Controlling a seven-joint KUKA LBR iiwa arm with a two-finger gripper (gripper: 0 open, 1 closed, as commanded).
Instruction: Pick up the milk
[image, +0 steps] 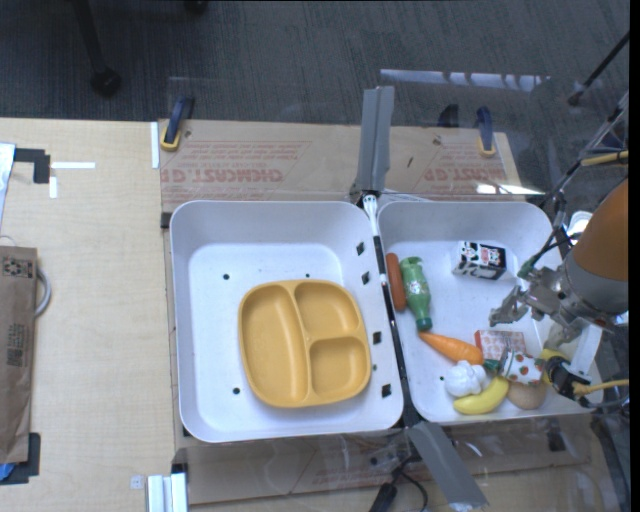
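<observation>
Right bin (440, 240): milk (480, 260) sits in the far half, close to the far wall, a small carton with black and white patches. Print on it is too small to read, and I cannot tell whether it stands or lies on its side. It is apart from every other item in the bin. Arm (605, 250) comes in over the bin's right wall, its upper part cut off by the frame edge. The jaws sit low at the right side of the bin, nearer the camera than the milk and apart from it, just above a red and white packet (500, 346). The metal parts there blur together, so I cannot tell whether the jaws are spread or closed. Along the left wall: a red sausage (396, 280), with a green bottle (416, 293) just beside it. A carrot (452, 347) lies between bottle and packet. Near corner is crowded: a white lump (462, 378), a banana (480, 398) and a brown lump (527, 393) are touching or nearly so. A small pale piece between packet and brown lump is partly hidden by the robot and cannot be identified. Left bin (200, 300): a yellow plate (300, 340) with three compartments, roughly central. Table (90, 300): a brown paper bag (15, 350) lies at the left, cut off by the frame.
</observation>
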